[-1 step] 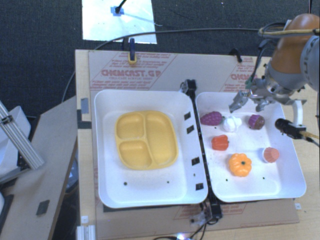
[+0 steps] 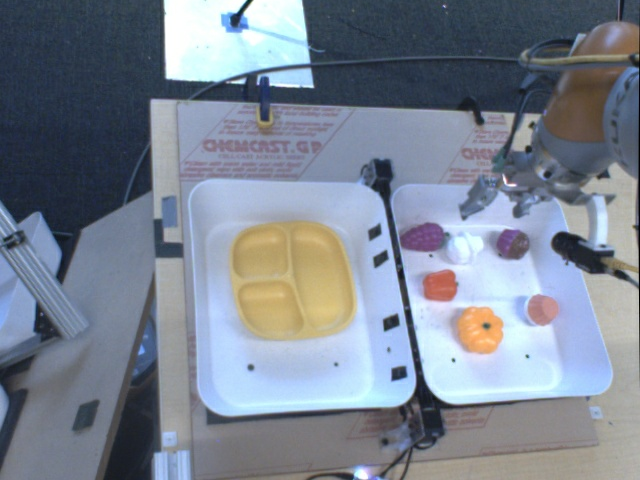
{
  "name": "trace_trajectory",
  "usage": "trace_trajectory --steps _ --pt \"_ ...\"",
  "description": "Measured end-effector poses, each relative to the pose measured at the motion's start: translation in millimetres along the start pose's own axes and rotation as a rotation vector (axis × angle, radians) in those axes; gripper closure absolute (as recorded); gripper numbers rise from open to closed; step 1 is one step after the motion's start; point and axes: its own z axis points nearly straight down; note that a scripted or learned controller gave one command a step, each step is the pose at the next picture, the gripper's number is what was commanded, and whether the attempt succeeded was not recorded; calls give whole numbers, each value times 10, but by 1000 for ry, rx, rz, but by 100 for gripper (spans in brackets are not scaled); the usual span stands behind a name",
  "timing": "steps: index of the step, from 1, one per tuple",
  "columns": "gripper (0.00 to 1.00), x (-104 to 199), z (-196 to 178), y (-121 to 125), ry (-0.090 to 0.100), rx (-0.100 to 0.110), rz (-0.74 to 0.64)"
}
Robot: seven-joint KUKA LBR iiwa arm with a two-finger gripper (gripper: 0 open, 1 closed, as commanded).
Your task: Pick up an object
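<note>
While the gripper (image 2: 495, 208) hangs over the far side of the right bin (image 2: 540, 370), its two fingers stand spread wide with nothing between them, so it has hold of no thing. It belongs to the one grey arm (image 2: 592, 93) with an orange band, which reaches in from the right.

Six small things lie on the floor of the right bin, one of each kind, and any of them could be the object to pick up. Three make a far row. A purple grape cluster (image 2: 423, 236) lies near the wall shared with the other bin. A white lump (image 2: 462, 247) lies just beside it, and a dark purple piece (image 2: 513, 243) lies further right. The fingertips show just beyond this row, between the white lump and the dark purple piece.

Three more lie nearer the camera. A red pepper (image 2: 440, 285) sits in front of the white lump, and an orange pumpkin (image 2: 480, 329) sits in front of the pepper. A pink round piece (image 2: 542, 309) lies to the pumpkin's right. These three lie well apart from one another.

The left bin (image 2: 225, 373) holds one yellow tray (image 2: 292, 280) with three compartments, one long one on the right and two shorter ones on the left. Both bins rest on one brown board (image 2: 260, 148) with red lettering.
</note>
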Motion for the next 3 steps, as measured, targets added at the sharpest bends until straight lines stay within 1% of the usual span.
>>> trace_trajectory --steps 1,2,3 --pt "0 -81 453 1 -1 2 2" --pt "0 -73 1074 18 0 3 1" --pt "0 -72 1074 29 0 -1 1"
